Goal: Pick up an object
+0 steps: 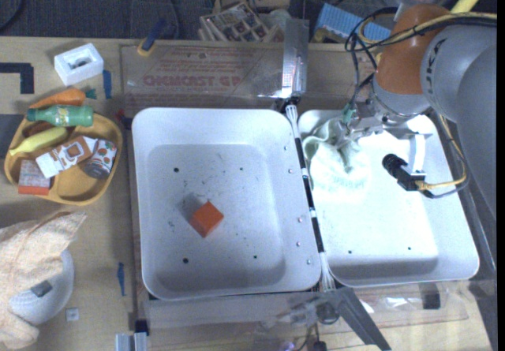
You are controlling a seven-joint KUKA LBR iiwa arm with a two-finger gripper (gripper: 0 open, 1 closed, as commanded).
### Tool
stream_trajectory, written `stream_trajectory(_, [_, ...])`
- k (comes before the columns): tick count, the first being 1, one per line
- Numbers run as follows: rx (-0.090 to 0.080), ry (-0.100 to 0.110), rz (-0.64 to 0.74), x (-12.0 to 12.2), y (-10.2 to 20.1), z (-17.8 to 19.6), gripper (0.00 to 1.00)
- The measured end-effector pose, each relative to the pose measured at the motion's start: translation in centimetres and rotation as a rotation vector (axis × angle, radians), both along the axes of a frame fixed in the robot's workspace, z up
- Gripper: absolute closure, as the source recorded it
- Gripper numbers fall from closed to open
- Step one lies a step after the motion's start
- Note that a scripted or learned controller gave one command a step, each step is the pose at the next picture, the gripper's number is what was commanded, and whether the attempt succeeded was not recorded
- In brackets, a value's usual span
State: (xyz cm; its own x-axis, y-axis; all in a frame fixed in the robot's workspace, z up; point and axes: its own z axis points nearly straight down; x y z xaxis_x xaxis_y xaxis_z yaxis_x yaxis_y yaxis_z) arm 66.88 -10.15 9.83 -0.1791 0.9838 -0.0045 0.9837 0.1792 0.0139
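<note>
Bench with 2 white bins: gripper (347, 144) low over pale green cloth (335, 164) in right bin (442, 263), finger state indiscernible; orange block (208, 219) untouched in left bin (158, 144); nothing lifted yet.

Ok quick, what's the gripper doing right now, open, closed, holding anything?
Gripper: low in the right bin, down on a pale green cloth; a grasp cannot be told.

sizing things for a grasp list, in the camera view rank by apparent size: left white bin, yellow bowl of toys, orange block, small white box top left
1. left white bin
2. yellow bowl
3. small white box
4. orange block

The box and block look close in size, so their order is unsure.
</note>
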Motion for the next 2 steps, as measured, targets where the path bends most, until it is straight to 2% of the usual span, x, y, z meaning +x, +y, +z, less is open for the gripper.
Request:
stream_trajectory(1, [0.000,0.014,0.017,-0.19,-3.65,3.38,1.00])
stream_trajectory(2, [0.000,0.014,0.017,-0.17,-3.64,3.40,0.00])
